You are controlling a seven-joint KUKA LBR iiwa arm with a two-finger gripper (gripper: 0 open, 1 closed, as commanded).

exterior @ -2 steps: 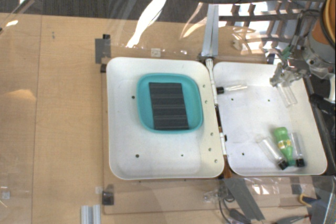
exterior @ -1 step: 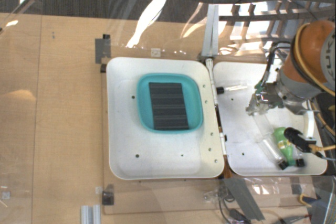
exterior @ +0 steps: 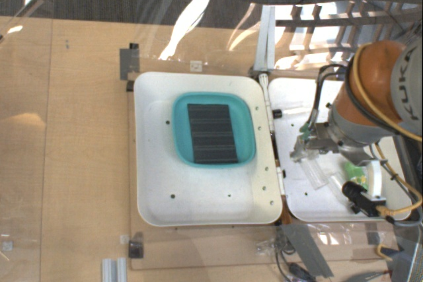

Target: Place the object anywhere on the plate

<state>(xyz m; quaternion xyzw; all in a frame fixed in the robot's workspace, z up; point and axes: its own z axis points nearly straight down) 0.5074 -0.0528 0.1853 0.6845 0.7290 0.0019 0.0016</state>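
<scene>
Gripper (exterior: 305,145) is seen low in the right bin (exterior: 291,198), jaw state cannot be told; a dark ridged object (exterior: 213,134) is already lying on the teal plate (exterior: 180,135) in the left bin (exterior: 152,195), long axis near-to-far, well left of the gripper.

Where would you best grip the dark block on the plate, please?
Probably across its two long edges at mid-length, from straight above: the block lies flat in the plate, narrower left to right, and the raised rim blocks side approaches.

Teal plate (exterior: 213,129) with dark ribbed insert, in left bin (exterior: 198,201).
</scene>
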